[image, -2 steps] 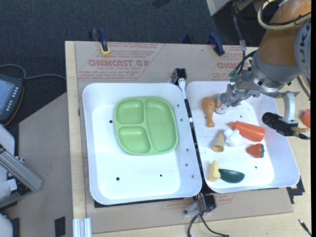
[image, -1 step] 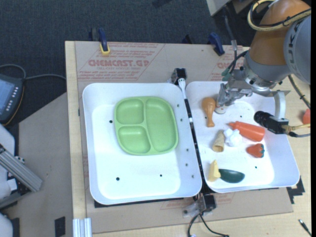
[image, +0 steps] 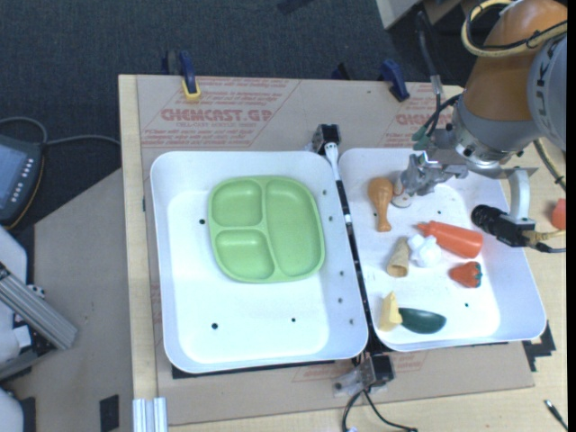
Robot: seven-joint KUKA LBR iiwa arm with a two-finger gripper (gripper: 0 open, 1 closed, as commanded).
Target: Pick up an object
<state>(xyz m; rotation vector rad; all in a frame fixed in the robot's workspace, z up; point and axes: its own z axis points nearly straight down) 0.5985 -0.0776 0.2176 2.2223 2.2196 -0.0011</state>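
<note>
Nearest the lens, at the right bin's (image: 531, 318) front edge, lie a dark green pepper-like toy (image: 421, 320) and a pale yellow piece (image: 389, 310) just beside it. Behind them sit an ice-cream cone toy (image: 399, 257), a white lump (image: 425, 249) touching an orange carrot (image: 453, 238), and a small red pepper (image: 465, 274) near the carrot's tip. A tan chicken drumstick (image: 382, 201) lies toward the bin's back left, and the end effector (image: 412, 184) hangs right beside its upper end; whether it is released or clenched cannot be told from this angle, and nothing is seen between its fingers. A black cylindrical part (image: 498, 224) reaches over the bin's right side, near the carrot. In the left bin (image: 180, 331) rests a light green divided plate (image: 266, 228) with three compartments, well apart from the toys. Both bins sit on a brown sheet covering the tabletop (image: 144, 241), printed in red with "CHEMCAST G.P"; blue clamps (image: 187, 68) grip its far edge.
</note>
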